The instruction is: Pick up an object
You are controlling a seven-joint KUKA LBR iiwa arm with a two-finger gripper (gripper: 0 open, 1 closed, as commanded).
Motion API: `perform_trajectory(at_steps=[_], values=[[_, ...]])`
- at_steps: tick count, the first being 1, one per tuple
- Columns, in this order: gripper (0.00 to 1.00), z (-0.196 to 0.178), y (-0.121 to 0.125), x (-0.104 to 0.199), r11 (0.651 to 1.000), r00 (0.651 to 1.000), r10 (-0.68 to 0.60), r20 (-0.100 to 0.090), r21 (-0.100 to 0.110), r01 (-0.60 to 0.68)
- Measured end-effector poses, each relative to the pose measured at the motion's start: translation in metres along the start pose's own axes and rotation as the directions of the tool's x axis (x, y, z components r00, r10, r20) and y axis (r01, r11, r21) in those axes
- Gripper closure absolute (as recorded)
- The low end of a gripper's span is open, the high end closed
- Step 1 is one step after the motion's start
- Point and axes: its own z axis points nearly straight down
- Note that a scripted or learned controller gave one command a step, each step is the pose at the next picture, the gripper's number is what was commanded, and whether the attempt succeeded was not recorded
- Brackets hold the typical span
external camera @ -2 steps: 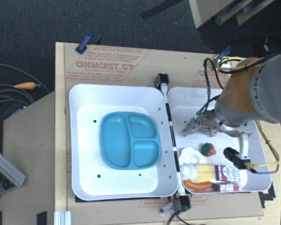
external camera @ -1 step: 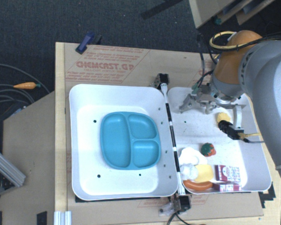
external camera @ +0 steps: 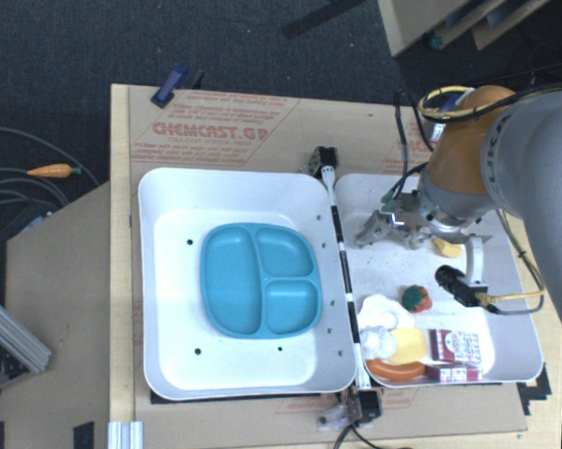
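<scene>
I am hovering my open two-finger gripper (external camera: 392,229) over the shallow white right bin's (external camera: 528,358) bare upper end, because the small red round toy (external camera: 414,297) is lying nearer the front.

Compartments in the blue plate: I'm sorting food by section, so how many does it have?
3. On the blue plate in the left bin: one long section on the left, one upper right, one lower right.

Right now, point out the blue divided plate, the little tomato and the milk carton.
blue divided plate (external camera: 259,279): camera view, on the ridge between its compartments.
little tomato (external camera: 415,298): camera view, on its red body.
milk carton (external camera: 458,351): camera view, on its printed side.
</scene>
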Motion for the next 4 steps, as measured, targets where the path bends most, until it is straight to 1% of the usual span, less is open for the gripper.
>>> perform_trajectory(at_steps=[1, 2, 3, 4], values=[[0.00, 0.000, -0.002, 0.001, 1.000, 1.000, 0.000, 0.000, 0.000, 0.000], [0.00, 0.000, -0.014, 0.000, 1.000, 1.000, 0.000, 0.000, 0.000, 0.000], [0.00, 0.000, -0.010, 0.001, 1.000, 1.000, 0.000, 0.000, -0.003, 0.000], [0.00, 0.000, -0.018, 0.001, 1.000, 1.000, 0.000, 0.000, 0.000, 0.000]])
